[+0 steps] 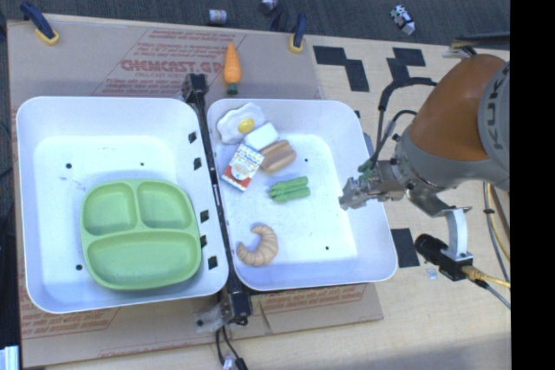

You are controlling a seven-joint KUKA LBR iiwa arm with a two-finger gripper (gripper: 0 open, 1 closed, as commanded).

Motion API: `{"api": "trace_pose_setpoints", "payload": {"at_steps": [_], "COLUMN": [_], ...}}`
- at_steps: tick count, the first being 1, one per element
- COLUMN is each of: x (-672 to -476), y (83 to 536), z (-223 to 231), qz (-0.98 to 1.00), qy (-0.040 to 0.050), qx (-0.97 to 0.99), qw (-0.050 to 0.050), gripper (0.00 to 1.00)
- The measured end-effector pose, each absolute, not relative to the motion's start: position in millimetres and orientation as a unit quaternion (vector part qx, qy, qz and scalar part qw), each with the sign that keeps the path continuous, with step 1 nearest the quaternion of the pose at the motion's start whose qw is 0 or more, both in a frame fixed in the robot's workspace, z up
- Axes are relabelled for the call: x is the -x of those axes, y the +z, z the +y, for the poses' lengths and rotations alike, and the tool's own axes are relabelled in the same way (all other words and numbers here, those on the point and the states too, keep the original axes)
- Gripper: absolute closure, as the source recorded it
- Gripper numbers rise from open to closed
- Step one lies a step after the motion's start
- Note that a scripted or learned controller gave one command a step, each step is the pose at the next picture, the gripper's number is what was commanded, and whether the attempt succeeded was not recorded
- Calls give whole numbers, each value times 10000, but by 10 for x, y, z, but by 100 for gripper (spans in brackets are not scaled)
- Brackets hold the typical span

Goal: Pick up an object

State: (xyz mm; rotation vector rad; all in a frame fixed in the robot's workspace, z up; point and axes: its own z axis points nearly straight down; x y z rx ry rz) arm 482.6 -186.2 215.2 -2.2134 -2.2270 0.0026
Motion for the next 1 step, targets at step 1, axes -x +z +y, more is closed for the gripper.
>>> {"api": "trace_pose_setpoints", "payload": {"at_steps": [1], "x": [-4774], "y": [2192], "z": [-1915], "qz": [-7095], "qy": [3], "qx": [7047], "qw": [1], "gripper": [100]}}
